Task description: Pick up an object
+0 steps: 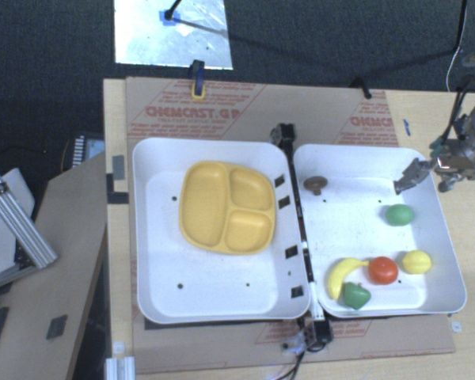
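Green ball [398, 214] lies in the right bin [447, 236], at five o'clock just beside the tool [416, 174], which holds nothing; its opening I cannot tell. A descent off-centre could roll the ball aside.

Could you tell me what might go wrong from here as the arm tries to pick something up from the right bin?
The gripper sits close to the right bin's far wall, so descending could clip it. The banana, tomato, green pepper and lemon crowd together, inviting a nudge or double grab. The round lime could roll away.
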You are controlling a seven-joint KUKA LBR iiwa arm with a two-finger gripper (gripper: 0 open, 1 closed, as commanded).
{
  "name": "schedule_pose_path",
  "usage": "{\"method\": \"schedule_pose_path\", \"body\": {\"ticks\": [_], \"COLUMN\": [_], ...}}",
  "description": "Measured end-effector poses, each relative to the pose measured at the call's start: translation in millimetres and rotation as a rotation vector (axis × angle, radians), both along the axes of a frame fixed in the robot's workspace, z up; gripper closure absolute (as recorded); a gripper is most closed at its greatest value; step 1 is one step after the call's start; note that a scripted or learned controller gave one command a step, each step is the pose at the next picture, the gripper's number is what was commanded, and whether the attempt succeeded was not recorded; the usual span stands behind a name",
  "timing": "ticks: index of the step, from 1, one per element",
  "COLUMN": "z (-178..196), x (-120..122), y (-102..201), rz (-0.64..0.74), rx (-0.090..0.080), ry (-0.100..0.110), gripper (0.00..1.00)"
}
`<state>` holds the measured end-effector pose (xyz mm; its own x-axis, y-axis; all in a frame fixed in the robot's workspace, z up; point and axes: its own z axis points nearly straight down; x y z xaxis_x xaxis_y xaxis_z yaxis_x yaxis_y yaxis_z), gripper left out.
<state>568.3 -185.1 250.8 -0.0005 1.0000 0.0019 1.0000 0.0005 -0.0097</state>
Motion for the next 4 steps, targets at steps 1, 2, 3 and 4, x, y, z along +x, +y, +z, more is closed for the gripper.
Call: {"method": "schedule_pose_path", "body": {"ticks": [1,2,3,4], "z": [6.2,-56.8,-100.3,-133.8], "x": [2.3,1.8,6.8,19.0], "y": [0.6,0.4,-1.9,-8.7], "rz": [0.003,0.001,0.000,-0.002], "rx": [-0.002,-0.001,-0.001,-0.015], "ry": [-0.011,-0.007,-0.007,-0.033], "gripper": [0.00,0.00,0.00,0.00]}}
